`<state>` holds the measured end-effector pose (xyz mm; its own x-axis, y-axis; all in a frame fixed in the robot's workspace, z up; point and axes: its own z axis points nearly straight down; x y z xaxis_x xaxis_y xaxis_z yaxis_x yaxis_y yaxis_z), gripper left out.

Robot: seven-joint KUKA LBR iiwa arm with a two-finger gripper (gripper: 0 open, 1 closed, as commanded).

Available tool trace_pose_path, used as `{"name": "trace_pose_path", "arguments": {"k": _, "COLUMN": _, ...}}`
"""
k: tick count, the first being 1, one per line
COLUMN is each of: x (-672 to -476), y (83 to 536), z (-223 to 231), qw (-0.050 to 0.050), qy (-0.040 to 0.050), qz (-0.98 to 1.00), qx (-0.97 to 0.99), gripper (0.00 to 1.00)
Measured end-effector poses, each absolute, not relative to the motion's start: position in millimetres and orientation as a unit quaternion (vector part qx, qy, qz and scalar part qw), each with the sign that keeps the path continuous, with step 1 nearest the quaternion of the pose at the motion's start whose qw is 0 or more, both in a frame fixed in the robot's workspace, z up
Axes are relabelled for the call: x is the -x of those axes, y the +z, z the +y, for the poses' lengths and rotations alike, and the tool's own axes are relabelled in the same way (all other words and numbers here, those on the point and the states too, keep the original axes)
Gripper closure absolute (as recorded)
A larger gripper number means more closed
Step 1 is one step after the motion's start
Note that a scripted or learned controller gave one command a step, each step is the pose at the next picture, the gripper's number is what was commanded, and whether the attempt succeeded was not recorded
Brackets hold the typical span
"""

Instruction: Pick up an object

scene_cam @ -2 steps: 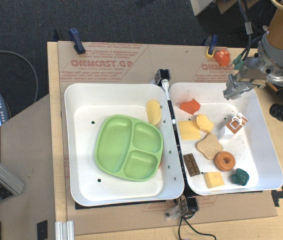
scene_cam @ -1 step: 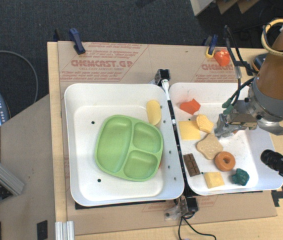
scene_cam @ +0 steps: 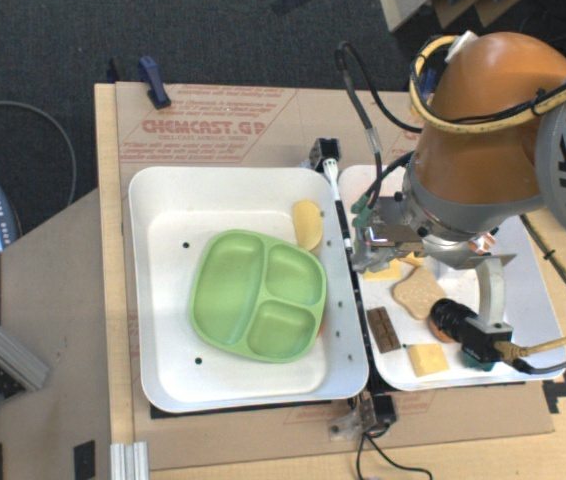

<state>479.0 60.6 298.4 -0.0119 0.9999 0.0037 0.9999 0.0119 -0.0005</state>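
Observation:
My gripper hangs low over the left part of the right bin, close to the wall between the bins, and the big orange wrist hides most of it. Just beneath it lies a flat yellow piece. A tan toast-shaped slice sits beside that, nearer the front. A brown bar and a yellow square rest toward the bin's front. Nothing shows between the fingers.
The left bin holds a green divided plate and a pale yellow oblong thing at its back right corner. A small red-orange edge peeks out from under the plate. Cardboard covers the bench behind the bins.

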Motion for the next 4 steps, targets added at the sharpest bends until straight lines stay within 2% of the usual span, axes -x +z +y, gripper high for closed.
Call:
{"name": "trace_pose_path", "arguments": {"k": 1, "x": -477.0, "y": 322, "z": 234, "qw": 0.002, "qy": -0.0031, "qz": -0.713, "qx": 0.701, "gripper": 1.00}}
{"name": "trace_pose_path", "arguments": {"k": 2, "x": -475.3, "y": 167, "z": 213, "qw": 0.003, "qy": 0.0091, "qz": -0.706, "qx": 0.708, "gripper": 1.00}}
{"name": "trace_pose_path", "arguments": {"k": 3, "x": -537.9, "y": 215, "z": 204, "qw": -0.003, "qy": -0.0031, "qz": -0.706, "qx": 0.708, "gripper": 1.00}}
{"name": "trace_pose_path", "arguments": {"k": 4, "x": -591.0, "y": 82, "z": 184, "qw": -0.001, "qy": -0.0008, "qz": -0.706, "qx": 0.708, "gripper": 1.00}}
